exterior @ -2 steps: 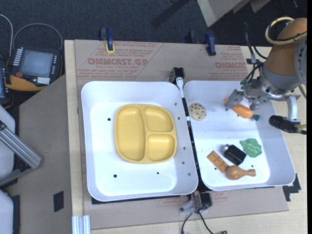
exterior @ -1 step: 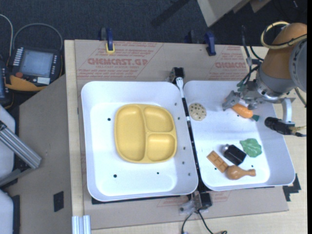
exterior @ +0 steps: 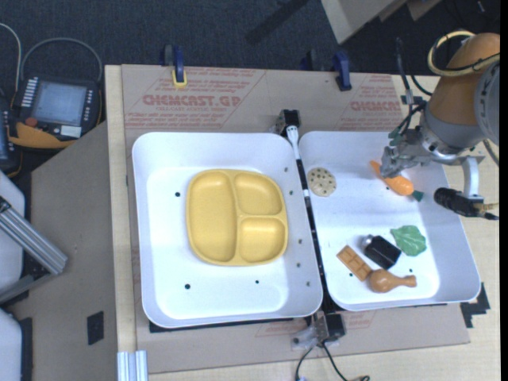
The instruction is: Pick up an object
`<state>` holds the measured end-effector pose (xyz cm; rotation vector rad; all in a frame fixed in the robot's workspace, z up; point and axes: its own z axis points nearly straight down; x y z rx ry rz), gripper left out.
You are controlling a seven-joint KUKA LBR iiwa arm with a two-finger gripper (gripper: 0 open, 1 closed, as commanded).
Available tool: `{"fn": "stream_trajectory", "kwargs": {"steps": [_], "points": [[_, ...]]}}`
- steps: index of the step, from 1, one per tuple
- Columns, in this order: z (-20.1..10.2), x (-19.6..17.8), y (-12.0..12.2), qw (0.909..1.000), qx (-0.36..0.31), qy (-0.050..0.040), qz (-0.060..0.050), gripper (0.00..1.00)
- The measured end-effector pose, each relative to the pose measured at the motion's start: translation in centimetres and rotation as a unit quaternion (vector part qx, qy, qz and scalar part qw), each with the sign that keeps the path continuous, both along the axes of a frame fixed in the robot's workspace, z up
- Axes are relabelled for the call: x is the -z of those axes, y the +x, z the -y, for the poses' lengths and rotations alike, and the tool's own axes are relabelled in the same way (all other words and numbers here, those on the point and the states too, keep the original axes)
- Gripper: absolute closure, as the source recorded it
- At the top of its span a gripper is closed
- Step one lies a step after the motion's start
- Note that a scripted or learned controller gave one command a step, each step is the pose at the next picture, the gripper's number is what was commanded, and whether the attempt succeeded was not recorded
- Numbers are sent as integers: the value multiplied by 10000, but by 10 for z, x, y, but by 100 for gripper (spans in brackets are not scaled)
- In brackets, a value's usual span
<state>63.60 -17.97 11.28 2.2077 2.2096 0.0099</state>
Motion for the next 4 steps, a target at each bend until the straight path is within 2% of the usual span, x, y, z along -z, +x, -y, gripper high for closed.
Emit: {"fn": "stream_trajectory", "kwargs": {"steps": [1, 2, 4], "points": [[2, -53, -9, 10000, 9, 26, -52, 100], [2, -100, -7, 10000, 0, 25, -50, 100], [-108, -123, 6, 10000, -29, 43, -60, 100]]}}
